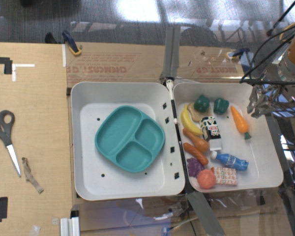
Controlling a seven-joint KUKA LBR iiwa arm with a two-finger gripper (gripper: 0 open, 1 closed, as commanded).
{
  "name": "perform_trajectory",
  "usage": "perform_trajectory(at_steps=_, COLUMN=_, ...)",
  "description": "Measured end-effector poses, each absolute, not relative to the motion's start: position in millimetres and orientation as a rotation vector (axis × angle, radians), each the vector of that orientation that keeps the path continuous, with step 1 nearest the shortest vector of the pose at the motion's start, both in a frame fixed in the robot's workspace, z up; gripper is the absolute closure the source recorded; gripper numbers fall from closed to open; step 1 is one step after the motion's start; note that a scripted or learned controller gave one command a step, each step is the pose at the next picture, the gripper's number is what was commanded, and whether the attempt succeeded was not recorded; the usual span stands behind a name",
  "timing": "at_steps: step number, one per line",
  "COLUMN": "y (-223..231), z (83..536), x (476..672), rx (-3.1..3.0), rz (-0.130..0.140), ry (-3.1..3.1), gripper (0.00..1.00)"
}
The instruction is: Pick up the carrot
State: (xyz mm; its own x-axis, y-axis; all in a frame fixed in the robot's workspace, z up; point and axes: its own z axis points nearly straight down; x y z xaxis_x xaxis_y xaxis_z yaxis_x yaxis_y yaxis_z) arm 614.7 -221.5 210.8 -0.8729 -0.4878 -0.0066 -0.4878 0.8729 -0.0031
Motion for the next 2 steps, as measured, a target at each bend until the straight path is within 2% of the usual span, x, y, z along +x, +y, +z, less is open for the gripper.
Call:
perform_trajectory(at_steps=1, y=-220.9, z=103.8, x=559.8, rx=-1.052, rz=0.001, ry=2.958, gripper=1.00)
perform_trajectory(at_steps=2, y=-220.9, z=104.4, x=560.2, rx=-1.053, rz=0.000, ry=2.956, gripper=0.00)
